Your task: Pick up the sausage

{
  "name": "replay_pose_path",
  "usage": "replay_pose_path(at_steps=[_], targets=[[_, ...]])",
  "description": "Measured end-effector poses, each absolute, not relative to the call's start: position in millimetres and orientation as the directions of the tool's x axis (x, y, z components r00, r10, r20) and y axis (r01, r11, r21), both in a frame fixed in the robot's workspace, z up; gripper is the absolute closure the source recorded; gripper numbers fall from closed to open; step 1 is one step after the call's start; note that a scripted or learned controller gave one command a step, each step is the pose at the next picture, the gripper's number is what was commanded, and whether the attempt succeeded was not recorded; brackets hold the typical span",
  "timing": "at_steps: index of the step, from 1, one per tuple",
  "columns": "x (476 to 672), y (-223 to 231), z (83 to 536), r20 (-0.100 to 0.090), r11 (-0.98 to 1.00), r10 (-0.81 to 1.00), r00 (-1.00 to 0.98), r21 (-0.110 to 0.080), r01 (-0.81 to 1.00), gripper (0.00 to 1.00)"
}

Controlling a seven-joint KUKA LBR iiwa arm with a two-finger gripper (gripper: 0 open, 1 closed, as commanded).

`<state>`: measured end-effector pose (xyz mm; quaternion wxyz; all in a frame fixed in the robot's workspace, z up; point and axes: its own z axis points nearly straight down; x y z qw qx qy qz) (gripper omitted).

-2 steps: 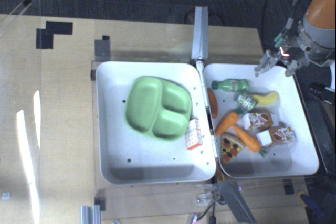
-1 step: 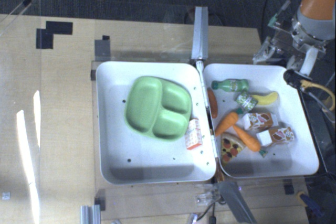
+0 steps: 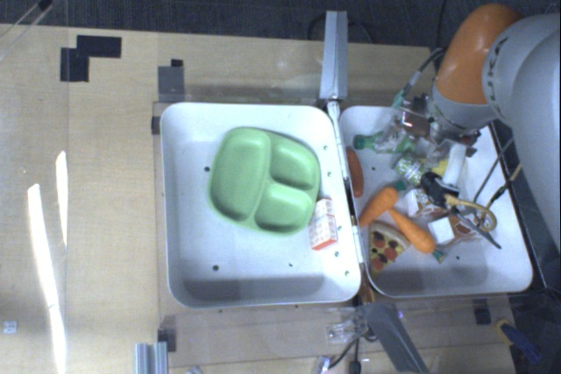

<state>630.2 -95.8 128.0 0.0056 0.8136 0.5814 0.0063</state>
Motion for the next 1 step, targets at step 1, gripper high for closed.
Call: replay_pose_path(at_steps=[1], targets=[[602.8, -144.3, 87.8, 0.003, -0.460, 0.888, 0.460, 0.008, 0.888, 0.00]])
